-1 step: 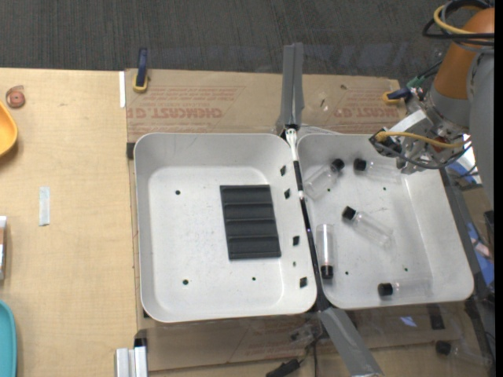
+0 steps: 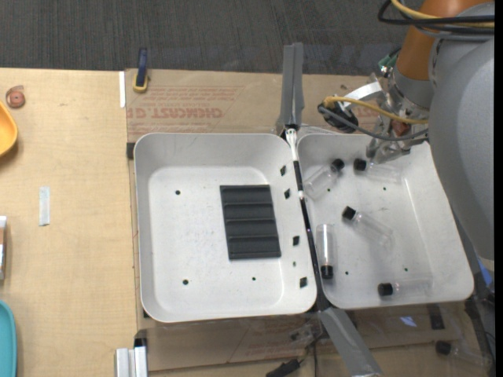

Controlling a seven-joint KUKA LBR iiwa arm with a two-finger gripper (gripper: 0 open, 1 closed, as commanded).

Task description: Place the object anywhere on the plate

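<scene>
The gripper is hanging over the far edge of the right bin, and whether its jaws are wide or narrow cannot be told, since the wrist and cables are crowding them. Just beside the jaws, toward the left, two clear vials with black caps are lying on the bin floor. Nearer the camera from the jaws, another vial is resting mid-bin, one is lying along the left wall, and one is sitting at the near edge. Well left of the jaws, the black ridged plate is lying flat in the left bin.
</scene>
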